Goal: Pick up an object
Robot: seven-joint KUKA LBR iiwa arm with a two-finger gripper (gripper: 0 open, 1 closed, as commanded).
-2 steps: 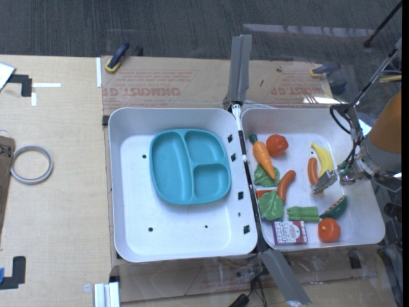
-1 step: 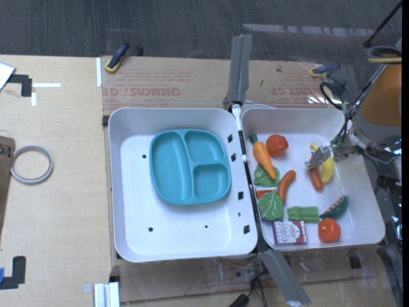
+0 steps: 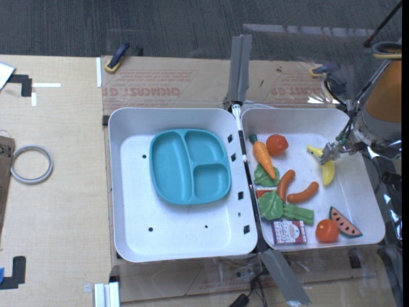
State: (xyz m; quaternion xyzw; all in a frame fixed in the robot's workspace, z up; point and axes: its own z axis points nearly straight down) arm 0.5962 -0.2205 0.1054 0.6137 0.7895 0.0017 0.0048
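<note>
White plastic forms both shallow bins, which are set side by side on the tabletop. The left bin is occupied by a turquoise divided plate with three compartments, lying near its middle. The right bin is filled with toy food: a carrot lies beside a red tomato at the upper left, two orange sausages are placed just below, and green leafy pieces are spread along the left side beside a long green vegetable. A small pink carton is seen at the lower edge, with printing too small to be read, and a second tomato is set just beside a watermelon slice at the lower right. A yellow banana lies toward the upper right of this bin. The gripper is positioned directly over the banana and appears to be touching it; whether the jaws are spread or closed around it cannot be told. On the cardboard behind the bins, red reversed lettering is printed, seemingly "CHEMCAT". A roll of tape rests on the tabletop well to the left.
</note>
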